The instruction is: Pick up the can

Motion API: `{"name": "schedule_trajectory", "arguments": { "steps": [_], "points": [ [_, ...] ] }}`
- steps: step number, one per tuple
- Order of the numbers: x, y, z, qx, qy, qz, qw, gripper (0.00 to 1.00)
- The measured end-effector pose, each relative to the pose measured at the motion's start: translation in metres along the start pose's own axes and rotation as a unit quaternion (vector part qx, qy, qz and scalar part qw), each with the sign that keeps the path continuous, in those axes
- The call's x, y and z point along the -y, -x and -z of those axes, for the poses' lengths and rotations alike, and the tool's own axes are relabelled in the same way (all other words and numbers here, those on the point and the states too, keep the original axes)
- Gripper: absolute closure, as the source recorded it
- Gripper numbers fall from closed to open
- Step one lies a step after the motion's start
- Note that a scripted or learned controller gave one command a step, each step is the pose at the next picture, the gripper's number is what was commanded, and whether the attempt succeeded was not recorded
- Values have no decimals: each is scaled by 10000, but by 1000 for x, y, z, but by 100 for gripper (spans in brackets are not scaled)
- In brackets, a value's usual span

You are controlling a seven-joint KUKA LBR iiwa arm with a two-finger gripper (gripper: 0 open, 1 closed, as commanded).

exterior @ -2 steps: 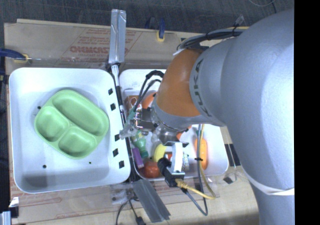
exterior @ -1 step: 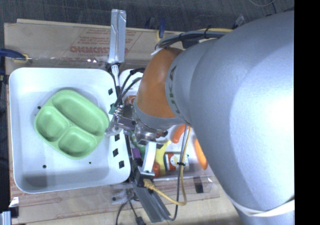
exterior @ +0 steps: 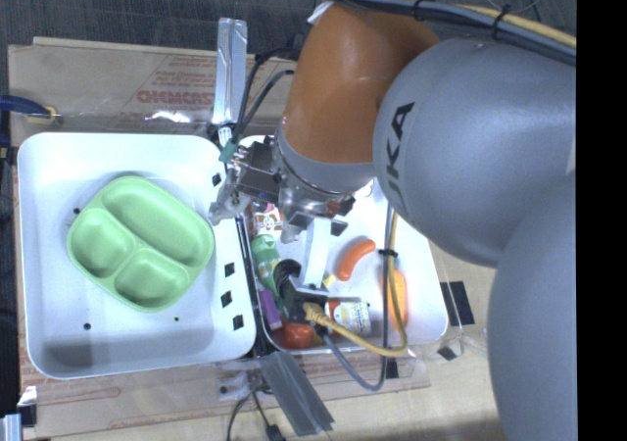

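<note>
The arm leans low over the right bin [exterior: 423, 263] and hides most of it. My gripper [exterior: 257, 196] is at the bin's left wall, near the far corner. Just below it a small can [exterior: 266, 222] with a red and white label peeks out, partly covered by the wrist. I cannot tell from this view whether the can is touched or held.
A green bottle [exterior: 265, 255], a purple item [exterior: 266, 307] and a red tomato [exterior: 297, 334] line the right bin's left side. An orange sausage shape [exterior: 355, 257], a labelled white bottle [exterior: 351, 315] and an orange item [exterior: 397, 294] lie further right. A green divided plate [exterior: 140, 241] sits in the left bin [exterior: 59, 341].
</note>
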State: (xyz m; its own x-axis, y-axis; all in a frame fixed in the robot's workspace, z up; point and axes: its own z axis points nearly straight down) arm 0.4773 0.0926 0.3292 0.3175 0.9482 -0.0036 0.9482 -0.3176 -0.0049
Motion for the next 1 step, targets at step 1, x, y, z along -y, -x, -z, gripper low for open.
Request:
{"name": "schedule_trajectory", "arguments": {
  "steps": [1],
  "points": [
    [-16,45,15,4,4,990,9951,0]
  ]
}}
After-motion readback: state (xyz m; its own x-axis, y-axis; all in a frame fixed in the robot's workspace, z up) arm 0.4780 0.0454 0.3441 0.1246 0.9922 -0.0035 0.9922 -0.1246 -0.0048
